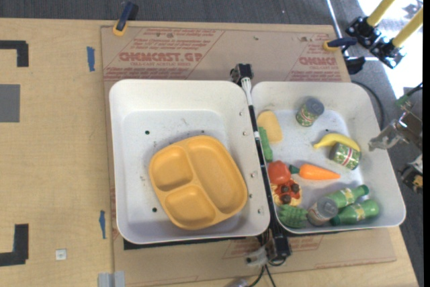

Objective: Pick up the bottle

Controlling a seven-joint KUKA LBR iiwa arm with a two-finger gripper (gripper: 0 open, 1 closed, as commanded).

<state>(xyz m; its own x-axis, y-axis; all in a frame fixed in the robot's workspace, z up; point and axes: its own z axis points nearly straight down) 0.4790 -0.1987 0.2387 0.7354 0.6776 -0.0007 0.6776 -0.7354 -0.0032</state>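
- The arm point(411, 123) is cut off by the view's right edge. The jaws sit at the outer right rim of the right bin point(381, 175), small and dim against the dark floor, and I cannot tell whether they are apart or together. Nothing shows between them.
- A grey-topped object point(323, 210) lies against the bottles' left ends. What it is is hard to make out.
- A red item point(279, 171), a dark berry cluster point(289, 193) and a bumpy green item point(290, 215) crowd together far to the left of the jaws, along the wall between the bins. Their edges overlap.
- Right bin, bottles: two green bottles with yellow labels lie on their sides, touching each other, in the near corner below and a little left of the jaws. These are one bottle point(349, 197) and a second bottle point(357, 212) just nearer the rim.
- Right bin, other things:
  - Two cans: one can point(345, 156) is close to the jaws on their left, and the other can point(309, 111) is further left and up.
  - One banana point(336, 141) touches the closer can.
  - One carrot point(317, 173).
  - One pale yellow piece point(269, 126).
- Left bin point(127, 144), well away from the jaws: one yellow plate point(198, 181) with three compartments, all bare.
- Two bins in all, side by side on a cardboard sheet point(201, 50) on the counter point(54, 144).
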